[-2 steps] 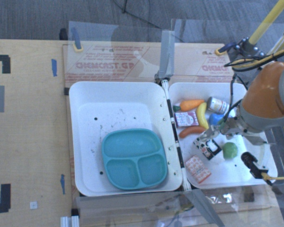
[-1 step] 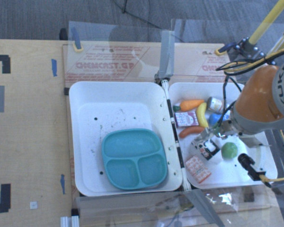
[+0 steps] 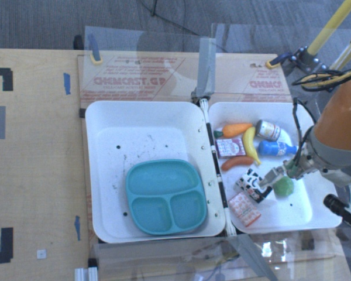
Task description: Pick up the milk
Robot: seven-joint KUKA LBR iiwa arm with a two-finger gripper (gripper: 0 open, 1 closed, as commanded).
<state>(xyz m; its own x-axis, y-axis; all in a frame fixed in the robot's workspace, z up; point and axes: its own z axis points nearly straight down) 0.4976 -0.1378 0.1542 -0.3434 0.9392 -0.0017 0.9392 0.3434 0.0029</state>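
Observation:
The milk is a small carton with black and white cow patches, lying in the right bin near its left-middle. My gripper comes in from the right, low over the bin, and its tip is right against the carton's right side. The view does not show whether the carton sits inside the grip. The grey wrist and orange band rise to the right above the bin's edge.
The right bin also holds a carrot, a banana, a can, a blue bottle, a pink packet, a red sausage, a green ball and a red-white carton. The left bin holds a teal divided plate.

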